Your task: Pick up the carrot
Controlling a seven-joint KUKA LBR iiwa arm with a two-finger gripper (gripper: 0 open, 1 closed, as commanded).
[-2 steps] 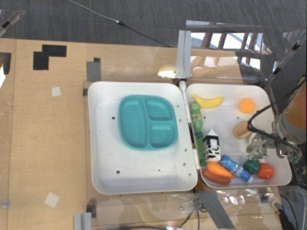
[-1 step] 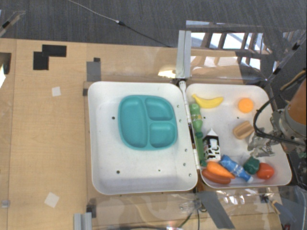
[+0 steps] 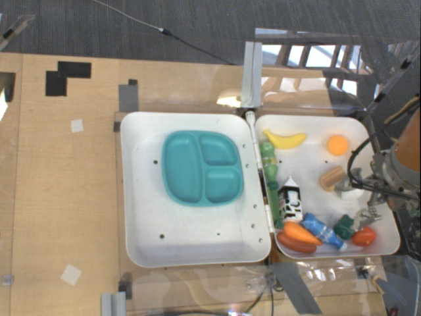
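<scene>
Holding carrot (image 3: 300, 231), banana (image 3: 285, 139): right bin (image 3: 314, 124); teal plate (image 3: 201, 167) in left bin (image 3: 141, 196).

You look down from one fixed camera above the bench (image 3: 59, 196), tilted a little so the far edge and the dark floor (image 3: 164, 5) beyond it lie along the top. It sits far enough back to take in both bins whole: the left bin (image 3: 141, 176) near the middle of your picture, the right bin (image 3: 309, 127) toward the right side. The arm (image 3: 401, 157) comes in at your right edge, cut off by the frame.
</scene>
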